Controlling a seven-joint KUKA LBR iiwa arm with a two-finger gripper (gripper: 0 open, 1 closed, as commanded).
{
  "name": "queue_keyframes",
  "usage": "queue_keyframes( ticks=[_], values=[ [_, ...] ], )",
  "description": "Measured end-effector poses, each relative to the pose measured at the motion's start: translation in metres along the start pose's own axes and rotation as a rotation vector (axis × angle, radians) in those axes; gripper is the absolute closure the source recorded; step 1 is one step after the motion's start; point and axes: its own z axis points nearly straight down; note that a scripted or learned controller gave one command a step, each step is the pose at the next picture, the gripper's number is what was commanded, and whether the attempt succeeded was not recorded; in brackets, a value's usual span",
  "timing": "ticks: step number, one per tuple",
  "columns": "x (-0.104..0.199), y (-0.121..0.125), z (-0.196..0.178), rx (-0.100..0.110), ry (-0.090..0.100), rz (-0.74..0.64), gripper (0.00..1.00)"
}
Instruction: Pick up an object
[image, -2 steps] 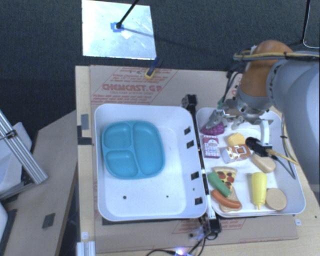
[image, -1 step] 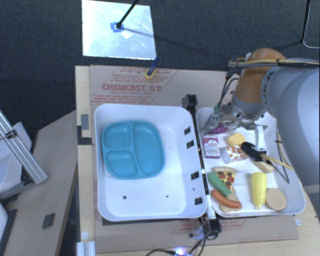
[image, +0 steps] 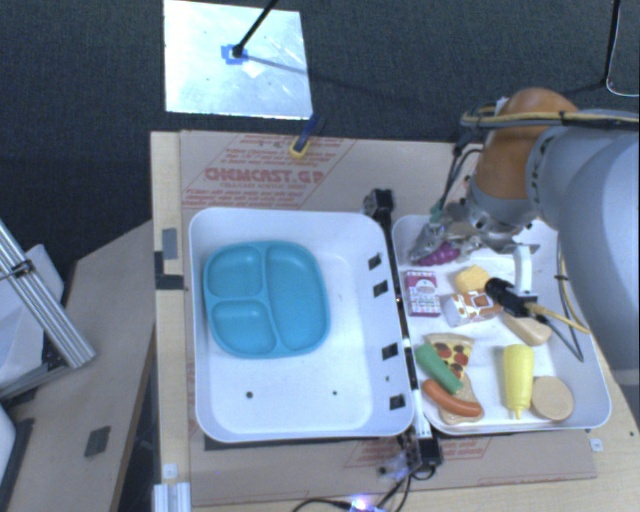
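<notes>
Arm low over the right bin's far corner.

The gripper (image: 432, 243) sits at the back left of the right bin (image: 597, 385), apparently touching a purple item (image: 441, 257); its finger opening cannot be told. The left bin (image: 300, 405) holds a blue divided plate (image: 266, 298).

Left bin (image: 290, 425): divided tray (image: 266, 298) in its upper-left part
Right bin (image: 590, 400): toy foods, mid-right of frame
Corn (image: 517, 378): lower right, left of cookie (image: 552, 397)
Pizza slice (image: 449, 353): above hot dog (image: 453, 400)
Gripper (image: 437, 243): right bin's upper-left corner
</notes>
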Motion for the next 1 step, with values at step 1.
queue_keyframes(
  ticks=[1],
  values=[
    [0.0028,0.0033,-0.0653,-0.004,-0.001,-0.002,1.00]
  ],
)
